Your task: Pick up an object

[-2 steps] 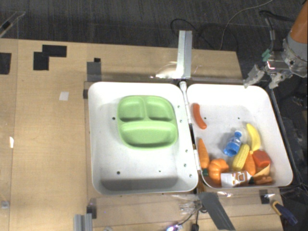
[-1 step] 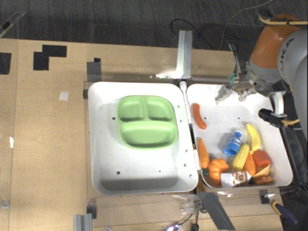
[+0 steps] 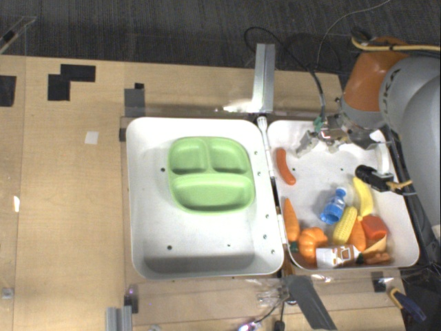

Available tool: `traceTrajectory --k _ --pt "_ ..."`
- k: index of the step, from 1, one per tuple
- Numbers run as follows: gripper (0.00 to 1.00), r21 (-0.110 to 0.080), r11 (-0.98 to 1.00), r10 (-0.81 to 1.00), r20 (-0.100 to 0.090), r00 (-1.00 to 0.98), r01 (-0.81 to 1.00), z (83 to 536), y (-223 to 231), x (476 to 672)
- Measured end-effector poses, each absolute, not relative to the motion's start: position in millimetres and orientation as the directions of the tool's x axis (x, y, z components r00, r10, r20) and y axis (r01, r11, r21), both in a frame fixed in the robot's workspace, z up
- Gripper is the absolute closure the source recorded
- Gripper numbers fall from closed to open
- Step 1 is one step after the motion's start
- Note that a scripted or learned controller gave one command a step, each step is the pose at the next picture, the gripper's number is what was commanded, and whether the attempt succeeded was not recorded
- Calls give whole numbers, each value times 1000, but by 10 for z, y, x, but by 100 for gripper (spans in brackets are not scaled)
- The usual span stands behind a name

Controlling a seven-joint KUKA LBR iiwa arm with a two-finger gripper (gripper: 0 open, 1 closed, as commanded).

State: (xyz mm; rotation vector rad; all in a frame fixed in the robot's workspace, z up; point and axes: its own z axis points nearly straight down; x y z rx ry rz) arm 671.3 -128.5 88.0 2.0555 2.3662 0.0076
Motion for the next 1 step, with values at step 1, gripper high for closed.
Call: traceTrajectory --k 1 --pt "0 8 140 990 -2 -140 990 879 -1285 6713"
